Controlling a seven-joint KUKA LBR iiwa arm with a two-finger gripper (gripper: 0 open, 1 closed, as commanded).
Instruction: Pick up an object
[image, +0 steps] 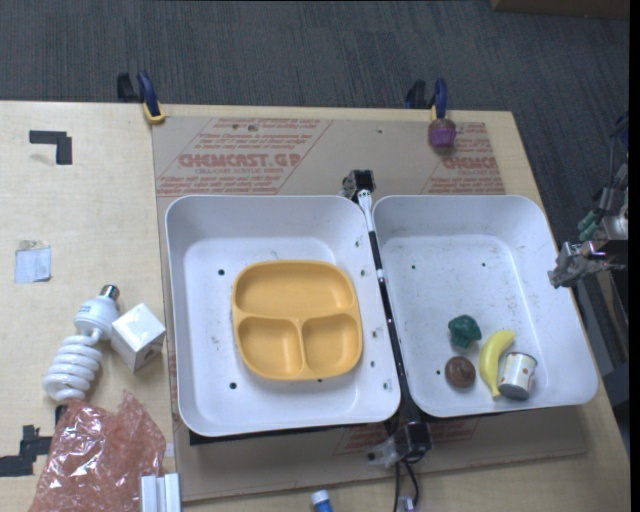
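The right bin (520, 215) holds a cluster near its front right corner: a small dark green lump (463, 329), a brown round object (460, 372), a yellow banana (493, 358) and a small white cup lying on its side (517, 375) against the banana. The left bin (200, 235) holds a yellow divided plate (297, 318). My gripper (580, 258) sits at the frame's right edge, just outside the right bin's right rim, well above and to the right of the cluster. Nothing is seen in it.
Left of the bins lie a spiral light bulb (80, 350), a white cube (138, 335) and crumpled pink plastic (95, 455). A purple object (442, 132) sits by the blue clamp at the board's far edge. A black divider (380, 290) runs between the bins.
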